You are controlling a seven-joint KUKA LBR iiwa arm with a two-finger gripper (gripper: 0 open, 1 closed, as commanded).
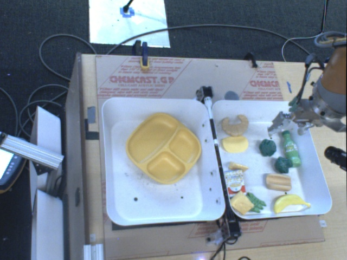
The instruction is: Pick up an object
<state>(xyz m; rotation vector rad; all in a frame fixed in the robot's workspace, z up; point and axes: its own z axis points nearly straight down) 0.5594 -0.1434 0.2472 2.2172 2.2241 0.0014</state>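
Observation:
My gripper (286, 122) hangs over the far right part of the right bin (320, 191), reaching in from the right on the grey arm with its orange band (336, 69). Just below it lies a green bottle (290, 148), lengthwise toward the front. A dark green broccoli piece (267, 147) sits left of the bottle and a second one (282, 164) lies by its lower end. I see nothing held in the gripper.
The right bin also holds a tan croissant (235, 124), a yellow round piece (235, 144), a small red and white carton (234, 181), a cheese wedge (242, 203), a bread roll (278, 182) and a banana (290, 203). A yellow divided plate (164, 147) lies in the left bin (122, 199).

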